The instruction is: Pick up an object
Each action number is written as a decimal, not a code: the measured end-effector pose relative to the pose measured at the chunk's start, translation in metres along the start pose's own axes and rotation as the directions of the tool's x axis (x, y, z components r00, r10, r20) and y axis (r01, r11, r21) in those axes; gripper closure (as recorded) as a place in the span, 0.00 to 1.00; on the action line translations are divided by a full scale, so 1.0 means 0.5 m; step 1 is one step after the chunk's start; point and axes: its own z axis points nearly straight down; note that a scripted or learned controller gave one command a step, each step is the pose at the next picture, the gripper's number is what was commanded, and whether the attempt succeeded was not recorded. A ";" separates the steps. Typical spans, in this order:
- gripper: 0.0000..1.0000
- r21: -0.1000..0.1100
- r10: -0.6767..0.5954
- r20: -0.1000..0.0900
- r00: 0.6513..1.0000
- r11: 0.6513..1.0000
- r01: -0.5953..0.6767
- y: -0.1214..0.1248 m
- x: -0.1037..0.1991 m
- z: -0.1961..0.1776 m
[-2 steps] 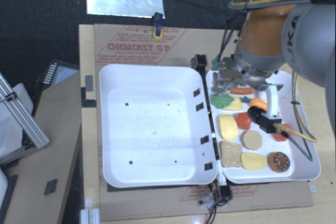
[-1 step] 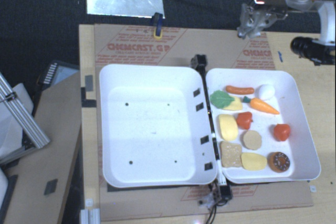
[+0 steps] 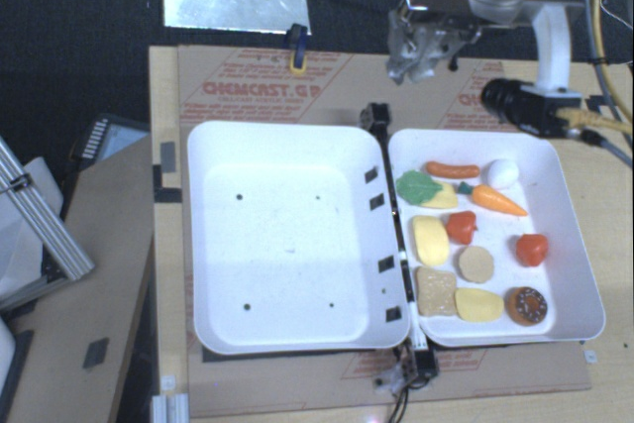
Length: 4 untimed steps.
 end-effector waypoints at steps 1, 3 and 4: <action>1.00 0.015 0.004 0.005 1.000 1.000 -0.004 -0.111 0.105 0.220; 1.00 -0.001 0.014 0.004 1.000 1.000 -0.014 0.213 0.161 0.010; 1.00 0.019 0.013 0.008 1.000 1.000 -0.013 0.252 0.176 0.530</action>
